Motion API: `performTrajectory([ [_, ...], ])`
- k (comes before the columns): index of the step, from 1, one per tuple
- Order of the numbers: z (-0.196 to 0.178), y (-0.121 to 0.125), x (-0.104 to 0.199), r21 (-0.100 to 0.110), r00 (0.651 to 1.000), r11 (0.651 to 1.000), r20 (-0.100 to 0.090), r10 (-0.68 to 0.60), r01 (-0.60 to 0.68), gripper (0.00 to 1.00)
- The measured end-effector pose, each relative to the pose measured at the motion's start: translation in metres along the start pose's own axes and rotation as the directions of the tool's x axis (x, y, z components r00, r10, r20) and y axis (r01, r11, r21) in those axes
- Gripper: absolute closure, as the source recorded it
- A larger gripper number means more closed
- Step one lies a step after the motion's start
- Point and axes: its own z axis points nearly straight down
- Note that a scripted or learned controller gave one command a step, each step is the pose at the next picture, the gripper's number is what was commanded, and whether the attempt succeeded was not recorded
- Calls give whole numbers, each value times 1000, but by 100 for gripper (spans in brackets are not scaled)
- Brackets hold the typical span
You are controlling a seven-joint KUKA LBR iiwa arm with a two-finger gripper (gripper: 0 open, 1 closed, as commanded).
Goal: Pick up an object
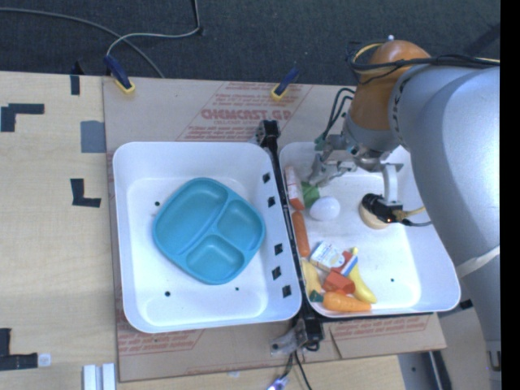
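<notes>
Objects sit bunched along the left side of the right bin [406, 258]: a white ball [326, 210] near the far-left corner, a green piece [309, 192] just beside it toward the left wall, and a long orange carrot-like stick [300, 232] lying along that wall. Down in the near-left corner there's a heap: a small white packet [324, 254], a red piece [336, 281], a yellow banana [362, 289] and an orange carrot [345, 302] at the near edge. The grey arm [455, 153] is in from the right, jaws low over the far-left corner of the right bin, close above the green piece and the ball; open or closed, can't tell from this angle. Over in the left bin [138, 299], a blue divided plate [209, 230] lies flat in the middle. Both bins rest on a cardboard sheet [227, 116] on the counter [41, 242].
</notes>
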Motion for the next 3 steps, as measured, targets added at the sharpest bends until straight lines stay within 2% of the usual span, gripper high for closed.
performTrajectory([
  [1, 0, 0, -1, 0, 1000, 1000, 3, 1, -1, 0],
  [3, 9, 0, -1, -2, 1000, 1000, 8, 5, -5, 0],
])
